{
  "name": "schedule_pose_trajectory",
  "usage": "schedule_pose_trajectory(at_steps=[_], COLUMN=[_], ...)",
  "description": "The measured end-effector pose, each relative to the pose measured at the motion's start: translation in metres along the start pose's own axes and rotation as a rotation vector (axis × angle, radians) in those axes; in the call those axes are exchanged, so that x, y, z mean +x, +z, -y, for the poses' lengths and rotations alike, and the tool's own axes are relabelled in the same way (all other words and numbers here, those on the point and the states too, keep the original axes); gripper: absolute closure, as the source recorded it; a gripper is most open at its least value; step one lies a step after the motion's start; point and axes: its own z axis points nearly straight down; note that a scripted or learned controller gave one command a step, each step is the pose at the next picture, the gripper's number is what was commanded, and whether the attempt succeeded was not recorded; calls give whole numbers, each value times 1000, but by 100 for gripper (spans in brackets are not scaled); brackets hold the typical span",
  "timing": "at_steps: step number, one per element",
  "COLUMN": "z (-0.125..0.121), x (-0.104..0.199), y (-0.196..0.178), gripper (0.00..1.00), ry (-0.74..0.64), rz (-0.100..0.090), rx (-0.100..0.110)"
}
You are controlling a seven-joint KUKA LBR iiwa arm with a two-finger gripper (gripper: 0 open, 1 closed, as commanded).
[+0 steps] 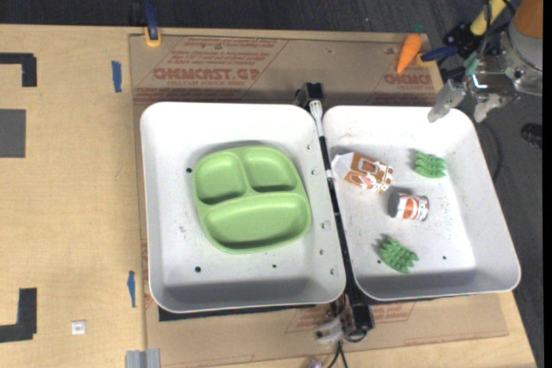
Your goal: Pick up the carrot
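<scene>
Carrot (pixel 410 53) lies on cardboard (pixel 207 65) printed "CHEMCAST".

The carrot (pixel 409 53) lies on the brown board behind the right bin (pixel 492 211), outside it, green top up. The gripper (pixel 462 97) hangs above that bin's far right corner, fingers spread, nothing between them. Inside the bin are a small can (pixel 408 208), an orange-and-white packet (pixel 368 173) and two green pieces. The left bin (pixel 164 185) holds a green divided plate (pixel 251 199).
</scene>
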Motion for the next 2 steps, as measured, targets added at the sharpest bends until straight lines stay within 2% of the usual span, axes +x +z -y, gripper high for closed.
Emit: schedule_pose_trajectory(at_steps=[1,2], z=[44,68], x=[39,71], y=[107,111], gripper=[0,0], ry=[-15,18], rz=[0,0], rx=[-1,-19])
